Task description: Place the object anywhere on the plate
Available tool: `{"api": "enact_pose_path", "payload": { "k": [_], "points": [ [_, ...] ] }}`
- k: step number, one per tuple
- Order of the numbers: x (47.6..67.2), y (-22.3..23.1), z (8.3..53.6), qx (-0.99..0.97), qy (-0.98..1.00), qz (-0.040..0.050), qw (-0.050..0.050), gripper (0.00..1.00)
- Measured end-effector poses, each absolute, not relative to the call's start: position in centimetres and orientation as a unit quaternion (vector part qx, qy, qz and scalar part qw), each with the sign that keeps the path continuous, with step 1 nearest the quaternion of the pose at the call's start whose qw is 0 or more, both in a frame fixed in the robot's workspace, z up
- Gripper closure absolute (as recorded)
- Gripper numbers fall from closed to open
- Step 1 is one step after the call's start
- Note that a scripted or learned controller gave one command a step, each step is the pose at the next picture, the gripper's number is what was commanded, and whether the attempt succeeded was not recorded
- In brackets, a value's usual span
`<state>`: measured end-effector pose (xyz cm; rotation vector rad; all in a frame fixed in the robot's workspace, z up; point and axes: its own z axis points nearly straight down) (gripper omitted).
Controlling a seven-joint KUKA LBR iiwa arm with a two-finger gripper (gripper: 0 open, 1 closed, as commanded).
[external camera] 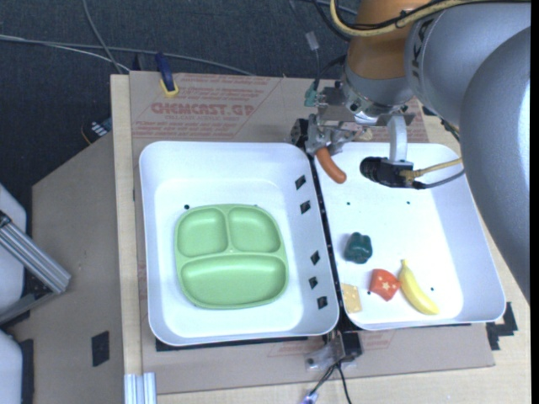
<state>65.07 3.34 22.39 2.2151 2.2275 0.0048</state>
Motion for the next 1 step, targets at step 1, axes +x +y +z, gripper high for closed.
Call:
{"api": "enact_pose_path", "payload": {
  "k": [1],
  "points": [
    [65.94,8.42,23.47,0.705,0.709,0.0019,0.0,1.0]
  ]
}}
